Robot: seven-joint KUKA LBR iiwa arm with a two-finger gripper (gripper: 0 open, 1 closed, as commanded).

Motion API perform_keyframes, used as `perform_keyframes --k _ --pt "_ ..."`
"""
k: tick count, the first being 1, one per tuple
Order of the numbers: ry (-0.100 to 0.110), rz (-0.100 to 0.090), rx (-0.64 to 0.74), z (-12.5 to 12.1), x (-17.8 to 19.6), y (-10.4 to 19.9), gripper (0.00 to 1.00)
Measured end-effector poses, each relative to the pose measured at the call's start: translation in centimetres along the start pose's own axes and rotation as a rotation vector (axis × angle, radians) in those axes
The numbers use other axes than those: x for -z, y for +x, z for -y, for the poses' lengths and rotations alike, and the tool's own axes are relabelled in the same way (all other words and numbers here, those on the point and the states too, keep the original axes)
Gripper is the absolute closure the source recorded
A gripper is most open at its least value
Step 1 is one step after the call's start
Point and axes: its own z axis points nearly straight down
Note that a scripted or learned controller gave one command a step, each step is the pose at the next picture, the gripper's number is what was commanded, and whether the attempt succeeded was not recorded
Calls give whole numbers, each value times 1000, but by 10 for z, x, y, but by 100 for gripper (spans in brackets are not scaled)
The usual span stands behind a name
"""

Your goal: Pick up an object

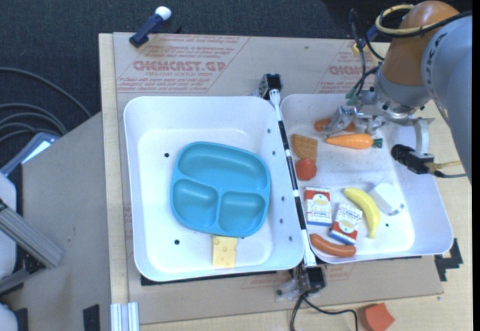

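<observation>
Nearest the lens, at the bottom of the right bin [431,236], lies a toy sausage [332,245], with two small cartons [318,206] [346,222] just above it and a banana [364,209] beside them. A pale block [387,198] sits to the banana's right. Further up are a small red tomato [305,169] and a tan cracker-like piece [304,145] against the divider. The left bin [142,172] holds a blue divided plate [221,188] with a yellow cheese slice [223,251] touching its lower edge.

My gripper [352,119] hangs at the top of the right bin, directly over the toy carrot [350,142], with a small red piece [322,125] just to its left. Whether my fingers are apart or together I cannot tell; the metal there is a tangle at this slant, and nothing is visibly held between them.

The carrot looks like my target. It lies on its side, long axis across the bin, so I judge the good grasp is across its narrow width near the thick middle, not at the tapering end. It is rounded and probably slick, so I should come straight down, centred, and close gently before lifting. The red piece sits close enough that one finger could land on it or shove it, so I'd bias slightly toward the carrot's green end. The bin wall is near too; I want a vertical lift, no dragging.
</observation>
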Motion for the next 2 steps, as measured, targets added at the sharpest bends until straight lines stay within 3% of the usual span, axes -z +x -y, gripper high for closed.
perform_keyframes --k 1,2 --pt "-2 1 0 -1 11 0 100" --pt "-2 1 0 -1 10 0 0"
